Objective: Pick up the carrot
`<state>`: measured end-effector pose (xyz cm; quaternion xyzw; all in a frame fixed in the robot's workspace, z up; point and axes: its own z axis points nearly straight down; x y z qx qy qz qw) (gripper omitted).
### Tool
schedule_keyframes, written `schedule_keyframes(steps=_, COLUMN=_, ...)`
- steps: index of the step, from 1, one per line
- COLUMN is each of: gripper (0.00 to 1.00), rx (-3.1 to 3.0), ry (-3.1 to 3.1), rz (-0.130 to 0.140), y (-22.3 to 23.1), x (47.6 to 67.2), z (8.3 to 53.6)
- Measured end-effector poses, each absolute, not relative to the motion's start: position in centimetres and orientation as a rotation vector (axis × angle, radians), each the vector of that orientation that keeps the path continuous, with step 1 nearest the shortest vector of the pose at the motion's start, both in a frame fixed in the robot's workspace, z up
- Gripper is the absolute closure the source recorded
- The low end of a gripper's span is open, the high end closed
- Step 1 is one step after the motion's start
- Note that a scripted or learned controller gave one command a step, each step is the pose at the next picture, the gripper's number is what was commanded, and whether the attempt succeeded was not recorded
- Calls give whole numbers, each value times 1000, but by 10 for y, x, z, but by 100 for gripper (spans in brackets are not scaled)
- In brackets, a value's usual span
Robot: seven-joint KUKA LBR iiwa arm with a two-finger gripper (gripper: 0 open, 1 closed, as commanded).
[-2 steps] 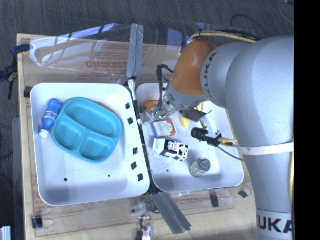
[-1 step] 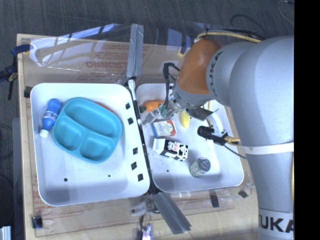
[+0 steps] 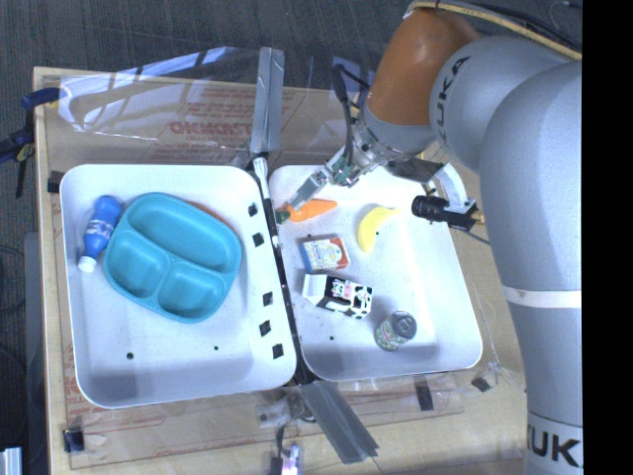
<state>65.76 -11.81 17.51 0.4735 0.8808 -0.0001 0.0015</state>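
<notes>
The carrot (image 3: pixel 311 209) is small and orange with a green tip, and it lies in the far left corner of the right bin (image 3: pixel 445 295), close to the divider between the bins. My gripper (image 3: pixel 329 177) hangs just above and behind the carrot, reaching down from the grey arm with its orange band (image 3: pixel 420 62). The gripper's tip sits right at the carrot's far side, and the carrot still rests on the bin floor. I cannot make out any contact between them.
A banana (image 3: pixel 372 226) lies right of the carrot. Nearer the front are a small orange-and-blue carton (image 3: pixel 324 253), a black-and-white milk carton (image 3: pixel 339 296) and a can (image 3: pixel 395 331). The left bin (image 3: pixel 148 364) holds a blue divided tray (image 3: pixel 178 255) and a blue bottle (image 3: pixel 99 228).
</notes>
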Motion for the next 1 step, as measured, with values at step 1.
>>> schedule_keyframes(steps=1, gripper=0, rx=1578, ry=2708, rz=2, y=-132, x=659, z=96)
